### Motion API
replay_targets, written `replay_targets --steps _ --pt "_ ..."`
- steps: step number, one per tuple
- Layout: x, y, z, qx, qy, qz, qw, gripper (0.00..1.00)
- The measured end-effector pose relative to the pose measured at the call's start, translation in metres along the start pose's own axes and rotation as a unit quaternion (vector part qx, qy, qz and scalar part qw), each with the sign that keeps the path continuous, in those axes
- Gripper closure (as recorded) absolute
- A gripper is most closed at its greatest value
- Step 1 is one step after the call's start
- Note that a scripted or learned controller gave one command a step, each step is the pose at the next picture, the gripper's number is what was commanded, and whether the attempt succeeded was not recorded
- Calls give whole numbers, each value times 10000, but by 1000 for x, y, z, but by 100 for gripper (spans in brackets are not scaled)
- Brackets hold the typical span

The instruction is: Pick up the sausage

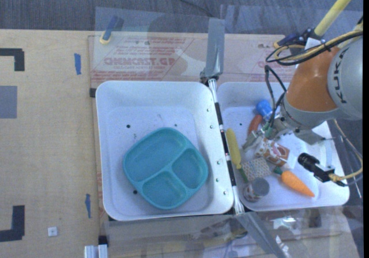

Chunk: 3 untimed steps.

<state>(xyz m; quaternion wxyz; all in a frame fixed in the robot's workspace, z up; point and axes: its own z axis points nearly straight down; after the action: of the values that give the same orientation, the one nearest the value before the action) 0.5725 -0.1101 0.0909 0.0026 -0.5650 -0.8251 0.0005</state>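
1. Sausage (255, 124): you'll find it as a reddish-orange piece in the right bin (337, 196), upper part, just below a blue item (263, 106). Right-centre of frame.
2. Gripper (266, 132) sits low over the clutter just right of the sausage. I cannot tell from this slant how the jaws stand, and nothing is visibly held.
3. Risk: wrong pick. The carrot (298, 183) at lower right is a similar colour, so check what comes up.
4. Risk: crowding. A red-white packet (273, 152), mesh piece (256, 167) and the corn cob (233, 148) along the left wall lie near; the jaws could catch one alongside or shove the sausage away.
5. Risk: the sausage leans near the bin's back slope; a rounded shape likely rolls or slips out on closing.
6. Cables (277, 87) hang by the wrist and may block your view of the contact.
7. Left bin (115, 101) with teal divided plate (165, 167) isn't involved; ignore it.
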Motion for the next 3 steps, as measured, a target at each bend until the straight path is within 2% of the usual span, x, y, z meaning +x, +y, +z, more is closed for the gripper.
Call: replay_targets --steps 1,2,3 --pt "-28 45 3 -46 -27 -208 9998 0" --pt "-29 46 -6 -52 -17 -206 9998 100" --pt "-78 47 3 -53 -32 -710 9975 100"
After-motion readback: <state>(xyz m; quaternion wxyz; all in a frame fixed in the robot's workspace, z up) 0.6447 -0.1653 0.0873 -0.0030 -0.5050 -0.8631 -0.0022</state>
